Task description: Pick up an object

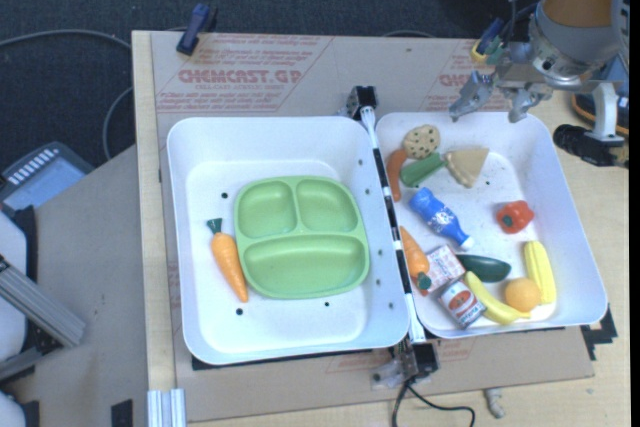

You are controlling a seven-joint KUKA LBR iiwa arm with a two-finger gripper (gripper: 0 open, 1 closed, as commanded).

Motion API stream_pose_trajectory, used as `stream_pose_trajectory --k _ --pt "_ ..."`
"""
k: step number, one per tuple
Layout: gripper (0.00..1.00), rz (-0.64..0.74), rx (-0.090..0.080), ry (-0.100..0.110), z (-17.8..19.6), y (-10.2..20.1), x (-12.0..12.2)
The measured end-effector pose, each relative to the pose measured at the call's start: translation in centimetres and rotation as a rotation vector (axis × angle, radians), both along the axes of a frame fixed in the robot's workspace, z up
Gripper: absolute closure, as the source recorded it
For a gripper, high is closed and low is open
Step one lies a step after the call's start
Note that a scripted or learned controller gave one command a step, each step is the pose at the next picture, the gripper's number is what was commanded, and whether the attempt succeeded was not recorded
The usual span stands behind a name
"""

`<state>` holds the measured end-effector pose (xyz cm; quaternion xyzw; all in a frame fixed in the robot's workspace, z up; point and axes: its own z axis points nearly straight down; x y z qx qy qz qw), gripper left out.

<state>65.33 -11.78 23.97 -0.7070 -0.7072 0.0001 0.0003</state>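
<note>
We saw a blue bottle (440,216) lying tilted in the right bin (575,235). The claw (499,104) hung open, holding nothing, above that bin's far edge.

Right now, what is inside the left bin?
The left bin holds a green divided plate and, beside it, a toy carrot. The plate's compartments look bare. Anything beneath the plate is covered.

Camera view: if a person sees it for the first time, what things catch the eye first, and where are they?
The green divided plate stands out in the left bin, with an orange carrot lying just left of it. The right bin holds a colourful crowd of toy food, among it a blue bottle and a yellow banana. The open pincer hangs over that bin's far edge.
</note>
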Motion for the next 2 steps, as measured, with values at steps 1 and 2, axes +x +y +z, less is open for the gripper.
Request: stream_pose_trajectory --k 1,2 --pt "0.00 -0.001 0.000 0.001 -8.9 -2.0 -5.4" --pt "0.00 0.000 0.001 0.002 -10.5 0.7 -8.1"
